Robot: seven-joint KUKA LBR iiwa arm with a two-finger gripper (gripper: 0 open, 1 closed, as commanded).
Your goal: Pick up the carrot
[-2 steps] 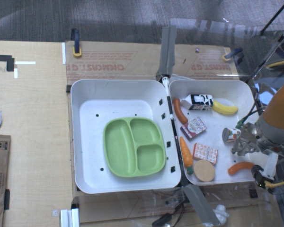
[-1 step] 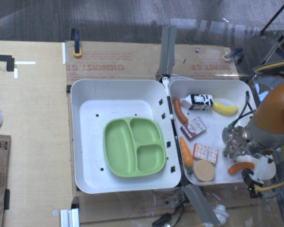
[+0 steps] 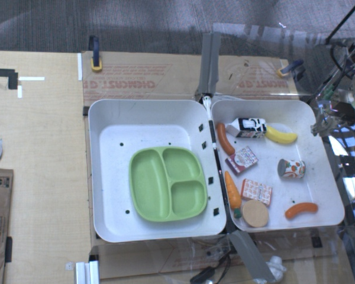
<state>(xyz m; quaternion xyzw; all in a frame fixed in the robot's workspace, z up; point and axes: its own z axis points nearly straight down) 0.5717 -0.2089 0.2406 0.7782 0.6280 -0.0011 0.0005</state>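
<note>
One whole bin-width lies between the orange toy carrot with its green tip (image 3: 233, 191) and the gripper (image 3: 323, 125), which hovers at the far right rim of the right white bin (image 3: 325, 164); whether the jaws are open or closed I cannot tell. The carrot rests against that bin's left wall, long axis running roughly along the wall, green end nearest the camera. The reach must cross leftward and toward the near side. Crowding it: a red-patterned square packet (image 3: 256, 191) just beside, a tan round disc (image 3: 255, 213) touching its tip, and a red sausage (image 3: 225, 139) farther along the wall. The wall probably limits jaw clearance.
</note>
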